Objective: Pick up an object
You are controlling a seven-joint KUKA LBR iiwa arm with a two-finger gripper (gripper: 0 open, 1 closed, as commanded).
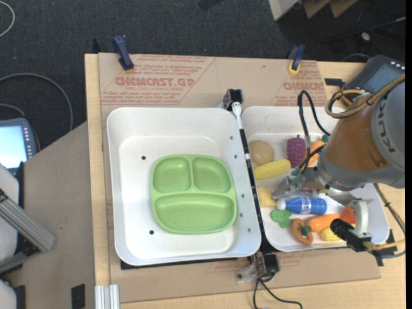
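We see the tool low in the right bin, lower right of frame, among crowded toy food beside the blue bottle, probably seeking a grasp, though its state is hidden.

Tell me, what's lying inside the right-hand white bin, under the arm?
In the right bin: a tan ball, a purple grape bunch, a yellow corn cob, a blue bottle and orange pieces. The arm covers whatever lies beneath it.
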